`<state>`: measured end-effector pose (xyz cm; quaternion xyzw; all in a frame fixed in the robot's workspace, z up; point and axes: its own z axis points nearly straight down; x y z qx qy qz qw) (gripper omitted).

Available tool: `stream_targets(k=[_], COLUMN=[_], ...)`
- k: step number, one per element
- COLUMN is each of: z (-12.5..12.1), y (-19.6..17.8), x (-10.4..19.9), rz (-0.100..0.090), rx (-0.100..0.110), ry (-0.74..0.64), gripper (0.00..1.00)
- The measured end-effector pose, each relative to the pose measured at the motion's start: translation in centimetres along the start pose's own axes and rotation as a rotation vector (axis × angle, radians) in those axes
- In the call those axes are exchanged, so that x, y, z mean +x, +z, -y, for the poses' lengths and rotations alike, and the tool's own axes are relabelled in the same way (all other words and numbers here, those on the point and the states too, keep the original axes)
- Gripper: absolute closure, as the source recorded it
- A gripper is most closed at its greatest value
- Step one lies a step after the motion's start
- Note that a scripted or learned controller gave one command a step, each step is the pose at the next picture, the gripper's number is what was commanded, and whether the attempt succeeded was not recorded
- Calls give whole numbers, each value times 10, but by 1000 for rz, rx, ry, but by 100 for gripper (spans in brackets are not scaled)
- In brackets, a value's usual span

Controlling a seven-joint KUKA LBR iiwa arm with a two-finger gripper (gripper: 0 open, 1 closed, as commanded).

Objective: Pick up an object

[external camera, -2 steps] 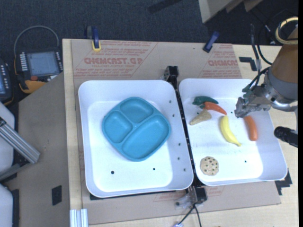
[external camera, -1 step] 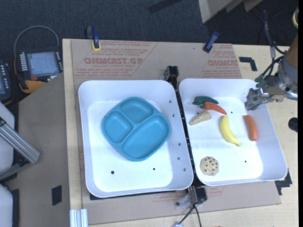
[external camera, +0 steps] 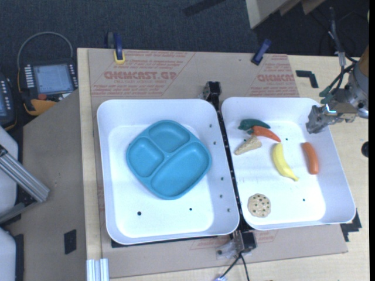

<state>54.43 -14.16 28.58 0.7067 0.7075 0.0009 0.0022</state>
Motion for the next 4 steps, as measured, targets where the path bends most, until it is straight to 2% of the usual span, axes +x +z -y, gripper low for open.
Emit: stream_targets(k=[1,2,4], z=[3,-1,10], y=[22,28,35], x=[56,100,197], rz=[-5,-4,-4], rx=[8,7,8], ry=[-5,-4,-4], gripper=[100,100,100])
